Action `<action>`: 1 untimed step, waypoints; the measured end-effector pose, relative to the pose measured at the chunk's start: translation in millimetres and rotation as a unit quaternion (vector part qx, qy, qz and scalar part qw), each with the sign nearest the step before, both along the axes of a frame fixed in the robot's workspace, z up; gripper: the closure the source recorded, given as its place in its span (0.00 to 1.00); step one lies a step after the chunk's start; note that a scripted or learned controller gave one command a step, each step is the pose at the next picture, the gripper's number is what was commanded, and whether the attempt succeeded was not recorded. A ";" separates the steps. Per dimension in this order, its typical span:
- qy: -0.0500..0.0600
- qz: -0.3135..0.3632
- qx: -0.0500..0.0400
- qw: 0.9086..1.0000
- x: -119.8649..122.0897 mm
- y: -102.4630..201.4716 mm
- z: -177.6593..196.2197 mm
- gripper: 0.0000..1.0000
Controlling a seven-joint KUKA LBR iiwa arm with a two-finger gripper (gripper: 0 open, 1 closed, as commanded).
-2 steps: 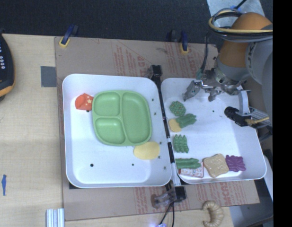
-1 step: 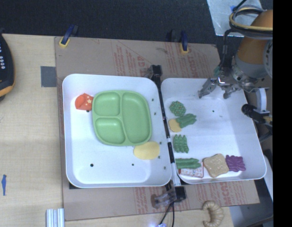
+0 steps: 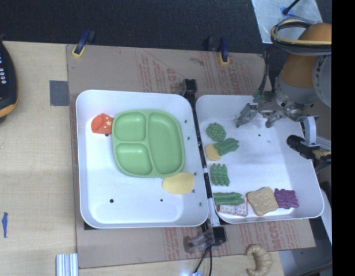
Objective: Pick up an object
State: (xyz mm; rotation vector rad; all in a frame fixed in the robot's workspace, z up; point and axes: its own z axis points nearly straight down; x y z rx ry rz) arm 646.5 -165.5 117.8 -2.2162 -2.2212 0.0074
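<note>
Where the bench comes nearest to us, a curled tan object [image 3: 259, 259] lies on the cardboard just outside the right bin [image 3: 304, 171]. Along that bin's near wall we see a row: a green bean pod [image 3: 228, 198] resting above a red-and-white packet [image 3: 235, 210], then a slice of toast [image 3: 262, 200], then a purple bunch of grapes [image 3: 286, 198] touching the toast's right side. Farther up the bin's left side we find a ridged green vegetable [image 3: 219, 174], then a pale yellow piece [image 3: 212, 151] touching a leafy green piece [image 3: 226, 146], then a knobbly green piece [image 3: 216, 131].

Across the divider, the left bin [image 3: 96, 206] holds a yellow lemon-like piece [image 3: 178, 183] touching the near edge of a green divided plate [image 3: 148, 142]. A red piece with a yellow star [image 3: 102, 123] sits just beside the plate's far left corner.

At the right bin's far edge we see the gripper [image 3: 259, 115], hanging over bare white floor, well apart from every item. Its fingers [image 3: 244, 117] are spread apart with nothing between them. Above it rises the grey arm with its orange band [image 3: 301, 68]. Beyond the bins, blue clamps [image 3: 224, 52] grip the cardboard's far edge, and a black-and-orange handset [image 3: 1, 79] lies at the far left.
</note>
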 end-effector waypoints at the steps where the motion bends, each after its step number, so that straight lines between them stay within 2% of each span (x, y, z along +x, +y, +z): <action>1: -0.003 0.000 -0.001 1.000 10.6 -47.5 8.8 0.00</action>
